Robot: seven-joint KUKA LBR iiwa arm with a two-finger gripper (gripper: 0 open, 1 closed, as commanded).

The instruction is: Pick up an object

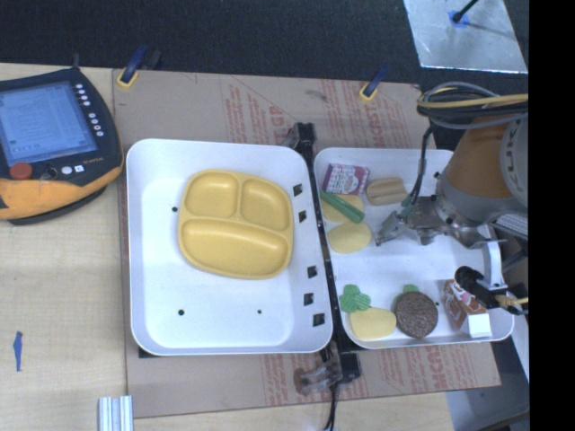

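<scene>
My gripper point(409, 235) hangs low over the middle of the right bin point(409, 263), under the grey arm with its orange band point(476, 164). Its two fingers stand apart, open, with only white bin floor between them. Just left of it lie a pale yellow lump point(349, 237) and a green stick point(343, 207). A tan bread-like piece point(386, 190) and a pink packet point(345, 179) lie at the back of the bin. Along the front lie a green leafy piece point(354, 299), a yellow piece point(372, 323) and a brown round patty point(417, 315).
The left bin point(153, 241) holds a yellow divided plate point(238, 223). A brown and red box point(458, 305) and a white block point(479, 324) sit in the right bin's front right corner. A control pendant point(49, 142) lies on the bench at far left.
</scene>
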